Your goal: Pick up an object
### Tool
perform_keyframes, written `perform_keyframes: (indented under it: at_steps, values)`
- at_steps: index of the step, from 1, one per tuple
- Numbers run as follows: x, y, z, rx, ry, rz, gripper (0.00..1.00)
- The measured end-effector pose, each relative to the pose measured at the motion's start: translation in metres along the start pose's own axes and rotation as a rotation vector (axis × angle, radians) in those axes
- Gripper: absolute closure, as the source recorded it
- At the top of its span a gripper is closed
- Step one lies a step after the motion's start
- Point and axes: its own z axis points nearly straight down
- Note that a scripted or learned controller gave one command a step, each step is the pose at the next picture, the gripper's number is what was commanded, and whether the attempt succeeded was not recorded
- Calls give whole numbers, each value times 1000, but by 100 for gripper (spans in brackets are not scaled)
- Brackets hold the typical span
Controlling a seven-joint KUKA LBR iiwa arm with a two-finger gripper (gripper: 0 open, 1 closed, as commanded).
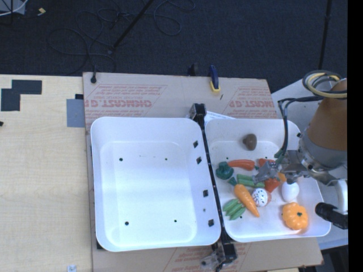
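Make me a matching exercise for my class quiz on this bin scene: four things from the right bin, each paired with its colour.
Things:
1. carrot
2. pumpkin
3. egg
4. stone-like lump

Colours:
A. white
B. brown
C. orange, long and tapered
D. yellow-orange, round

Pairs: 1-C, 2-D, 3-A, 4-B

Probably a robotics lab: 2 bins (102, 152) on cardboard (130, 98), loose cables (170, 10).

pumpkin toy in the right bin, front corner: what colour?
Orange-yellow. The pumpkin shows best in the camera view, near the right bin's front rim.
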Motion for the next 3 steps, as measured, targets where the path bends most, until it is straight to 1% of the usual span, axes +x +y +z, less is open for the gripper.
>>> perform_keyframes:
  at_steps: [1, 2, 3]
  values:
    - [42, 29, 124, -5, -2, -1, 0]
    - [40, 27, 111, 0, 0, 8, 100]
    - [115, 71, 15, -13, 1, -9, 100]
